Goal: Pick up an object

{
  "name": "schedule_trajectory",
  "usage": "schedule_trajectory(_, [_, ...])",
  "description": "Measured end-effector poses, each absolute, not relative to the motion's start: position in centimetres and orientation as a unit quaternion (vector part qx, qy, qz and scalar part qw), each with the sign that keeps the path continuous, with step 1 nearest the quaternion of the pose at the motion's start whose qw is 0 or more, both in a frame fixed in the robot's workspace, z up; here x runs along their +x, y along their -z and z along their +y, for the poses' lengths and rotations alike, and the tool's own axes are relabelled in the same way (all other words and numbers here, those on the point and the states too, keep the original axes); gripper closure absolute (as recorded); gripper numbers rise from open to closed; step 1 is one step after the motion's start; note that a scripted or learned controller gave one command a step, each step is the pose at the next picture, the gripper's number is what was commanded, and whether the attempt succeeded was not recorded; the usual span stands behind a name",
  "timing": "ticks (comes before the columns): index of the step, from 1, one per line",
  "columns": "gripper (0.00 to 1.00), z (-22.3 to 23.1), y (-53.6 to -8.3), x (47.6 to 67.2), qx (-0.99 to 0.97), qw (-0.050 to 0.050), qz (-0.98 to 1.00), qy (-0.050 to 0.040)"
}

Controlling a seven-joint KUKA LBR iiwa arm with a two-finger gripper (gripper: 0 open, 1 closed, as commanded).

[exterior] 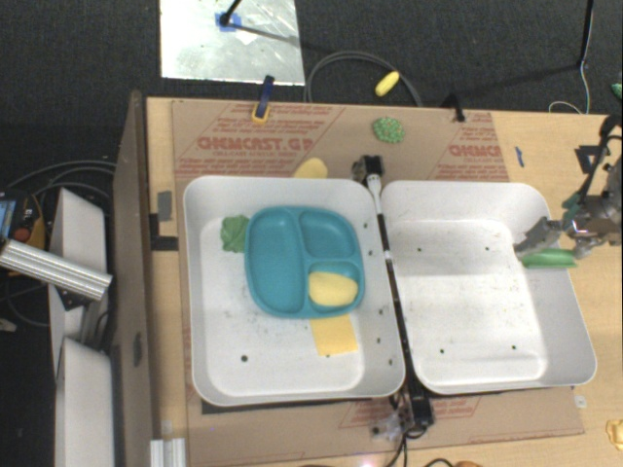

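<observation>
My gripper (pixel 557 233) hangs over the right rim of the right bin (pixel 467 290), reaching in from the right. A slim green object (pixel 547 258) lies right under it at the bin's edge; whether it is gripped cannot be made out. In the left bin (pixel 209 290) a blue divided plate (pixel 282 261) carries a rounded yellow object (pixel 332 287) in its near right compartment. A flat yellow square (pixel 336 336) lies in front of the plate, partly under its rim. A leafy green piece (pixel 234 232) rests against the plate's left side.
Behind the left bin a yellow lump (pixel 311 169) sits on the cardboard, with a round green object (pixel 388 129) further back. A black divider with cabling (pixel 382 232) runs between the bins. A metal bar (pixel 54 269) lies off the bench to the left.
</observation>
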State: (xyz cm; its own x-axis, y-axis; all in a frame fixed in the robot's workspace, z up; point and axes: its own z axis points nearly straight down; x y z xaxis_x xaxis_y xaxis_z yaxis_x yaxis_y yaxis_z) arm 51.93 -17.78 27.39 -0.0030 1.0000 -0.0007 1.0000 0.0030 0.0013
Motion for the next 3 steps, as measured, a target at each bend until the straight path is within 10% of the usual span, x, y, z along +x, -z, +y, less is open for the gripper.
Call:
schedule_trajectory(1, [1.0,-17.8,-28.5,52.0,0.705,0.002,0.71,-0.0013])
schedule_trajectory(3, [1.0,-4.5,-22.4,53.6,0.704,-0.001,0.71,-0.0003])
